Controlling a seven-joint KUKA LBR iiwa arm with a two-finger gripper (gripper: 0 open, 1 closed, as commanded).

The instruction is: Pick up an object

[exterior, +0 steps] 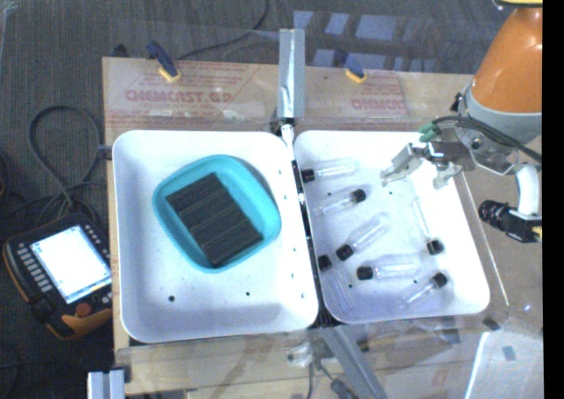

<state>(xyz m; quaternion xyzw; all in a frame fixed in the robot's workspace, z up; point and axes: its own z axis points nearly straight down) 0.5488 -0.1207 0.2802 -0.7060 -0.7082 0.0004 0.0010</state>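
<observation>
Poised over the upper right part of the right-hand bin (pixel 476 239), gripper (pixel 421 162) spread apart and pinching nothing, with the grey and orange arm (pixel 515 62) reaching in from the bench's right side. Approach stage by the look of it, no grasp made yet. Scattered across that bin's floor, about 7 clear vials with black caps, none touching the fingers. Nearest to the gripper, a vial (pixel 329 171) lying flat toward the bin's upper left, long axis close to horizontal, cap pointing left toward the divider between the 2 bins. Just below it, a second vial (pixel 341 202), tilted slightly, cap to the right. Called for next, probably: a descent with the spread fingers straddling 1 vial across its narrow width, not along its length. In the left-hand bin (pixel 132 300), a blue tray (pixel 167 203) holding a dark ridged block (pixel 214 218), well apart from the gripper.
</observation>
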